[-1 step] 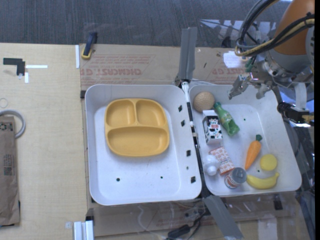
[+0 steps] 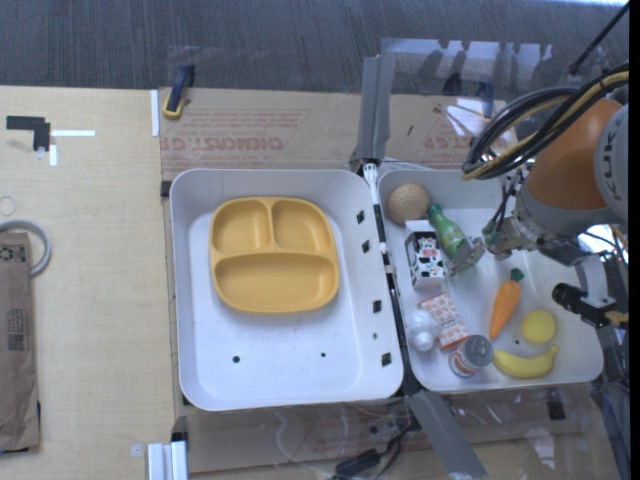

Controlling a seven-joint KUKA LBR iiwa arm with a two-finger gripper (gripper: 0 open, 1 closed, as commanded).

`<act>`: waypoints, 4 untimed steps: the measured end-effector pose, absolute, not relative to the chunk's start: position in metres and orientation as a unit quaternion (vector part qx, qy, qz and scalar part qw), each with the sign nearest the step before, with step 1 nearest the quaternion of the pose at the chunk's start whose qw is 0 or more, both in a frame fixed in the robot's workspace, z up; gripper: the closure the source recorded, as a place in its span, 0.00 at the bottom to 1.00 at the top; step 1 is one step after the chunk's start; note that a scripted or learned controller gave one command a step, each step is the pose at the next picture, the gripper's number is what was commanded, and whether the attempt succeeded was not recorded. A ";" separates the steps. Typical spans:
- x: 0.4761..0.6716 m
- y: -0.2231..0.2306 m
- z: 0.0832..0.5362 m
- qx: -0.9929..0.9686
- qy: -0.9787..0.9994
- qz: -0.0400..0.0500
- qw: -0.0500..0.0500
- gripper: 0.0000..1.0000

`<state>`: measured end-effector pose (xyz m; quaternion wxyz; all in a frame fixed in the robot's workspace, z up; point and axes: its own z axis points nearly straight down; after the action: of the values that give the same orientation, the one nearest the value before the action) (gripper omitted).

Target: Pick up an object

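While arm is reached into right bin, gripper is seen beside green bottle, near carrot; pincer state cannot be told.

Grey arm, orange band, looping black cables.

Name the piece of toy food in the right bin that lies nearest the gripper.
The green bottle: its lower end lies right beside the gripper, while the carrot, lemon and banana sit farther off.
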<state>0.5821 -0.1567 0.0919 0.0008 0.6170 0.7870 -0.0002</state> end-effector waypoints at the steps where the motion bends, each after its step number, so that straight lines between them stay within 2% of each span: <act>1: 0.524 -0.194 0.092 0.590 0.807 0.000 0.000 0.00; 2: 0.493 -0.204 0.091 0.750 0.661 0.000 -0.003 0.00; 3: 0.525 -0.206 0.090 0.778 0.628 0.002 -0.009 0.00; 4: 0.478 -0.207 0.091 0.744 0.668 0.001 -0.003 0.00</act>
<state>0.4779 -0.2071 0.0912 -0.0034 0.7442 0.6679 0.0008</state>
